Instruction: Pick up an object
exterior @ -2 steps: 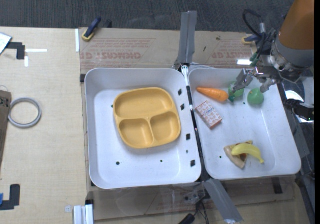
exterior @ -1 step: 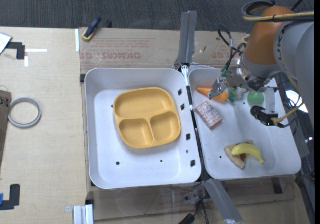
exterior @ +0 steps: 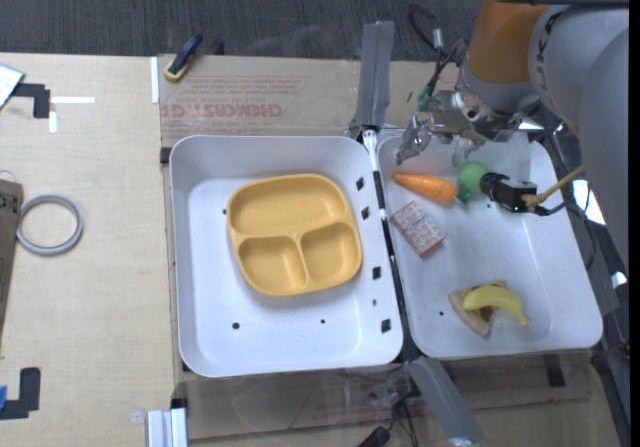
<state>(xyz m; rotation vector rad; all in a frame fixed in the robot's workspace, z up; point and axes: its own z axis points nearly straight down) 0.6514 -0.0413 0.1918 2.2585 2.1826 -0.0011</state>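
In the right bin [exterior: 540,255], an orange carrot [exterior: 427,187] lies near the far left corner with a small green object [exterior: 470,178] just to its right. A pinkish patterned packet [exterior: 417,228] sits below the carrot. Near the front, a yellow banana [exterior: 501,301] rests on a tan piece [exterior: 470,312]. My gripper [exterior: 413,142] hangs over the far left corner of this bin, just above and left of the carrot, with nothing seen in it. The orange-banded wrist [exterior: 510,20] rises behind it.
The left bin [exterior: 200,315] holds a yellow divided plate [exterior: 295,233]. A grey tape roll [exterior: 47,224] lies on the bench at far left. A blue and yellow tool [exterior: 183,55] sits on cardboard [exterior: 260,100] behind the bins. A black cable end [exterior: 508,192] dangles right of the green object.
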